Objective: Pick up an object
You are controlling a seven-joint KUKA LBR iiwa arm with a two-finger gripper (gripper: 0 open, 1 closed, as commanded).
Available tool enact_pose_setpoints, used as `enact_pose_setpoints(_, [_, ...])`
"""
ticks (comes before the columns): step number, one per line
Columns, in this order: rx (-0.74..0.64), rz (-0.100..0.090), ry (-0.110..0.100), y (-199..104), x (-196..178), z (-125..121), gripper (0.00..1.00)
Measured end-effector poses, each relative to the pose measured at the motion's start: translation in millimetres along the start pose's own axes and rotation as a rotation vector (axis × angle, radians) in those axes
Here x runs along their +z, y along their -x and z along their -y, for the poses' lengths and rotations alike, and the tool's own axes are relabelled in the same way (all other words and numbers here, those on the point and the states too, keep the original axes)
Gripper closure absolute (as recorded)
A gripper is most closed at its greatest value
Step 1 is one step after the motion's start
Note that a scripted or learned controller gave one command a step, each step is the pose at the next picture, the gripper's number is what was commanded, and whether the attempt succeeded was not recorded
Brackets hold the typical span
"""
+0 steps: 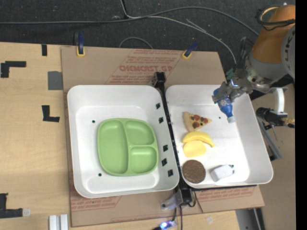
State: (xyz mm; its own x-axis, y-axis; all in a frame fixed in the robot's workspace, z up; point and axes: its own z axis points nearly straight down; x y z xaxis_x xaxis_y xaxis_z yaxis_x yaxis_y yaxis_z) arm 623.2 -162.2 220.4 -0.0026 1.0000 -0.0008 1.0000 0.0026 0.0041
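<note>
Gripper: the gripper [227, 110] hangs over the upper right part of the right bin [256, 150], blue-tipped, pointing down and slightly toward the bin's near side. Whether it is spread or pressed together I cannot tell; nothing shows pinched in it.
Nearest thing: the pizza slice [195, 120] lies just left of the gripper and a little nearer the camera, its point aimed right toward the gripper, its long axis running left to right.
Further things: the banana [198, 138] and a yellow round piece [194, 149] lie touching each other below the pizza slice; the brown cookie [194, 170] and a small white block [221, 172] sit near the bin's front wall.
Open room: bare white floor lies between the gripper and the pizza slice, and along the bin's right side.
Edges: the bin's back and right walls are near the gripper; the divider to the left bin [79, 109], which holds a green plate [127, 146], is well apart.
</note>
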Motion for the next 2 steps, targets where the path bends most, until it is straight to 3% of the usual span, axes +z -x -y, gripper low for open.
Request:
enact_pose_setpoints(1, [0.001,0.000,-0.001,-0.5,-35.6,-1.0,1.00])
enact_pose_setpoints(2, [-0.002,-0.002,-0.006,-45.2,-29.1,6.5,1.00])
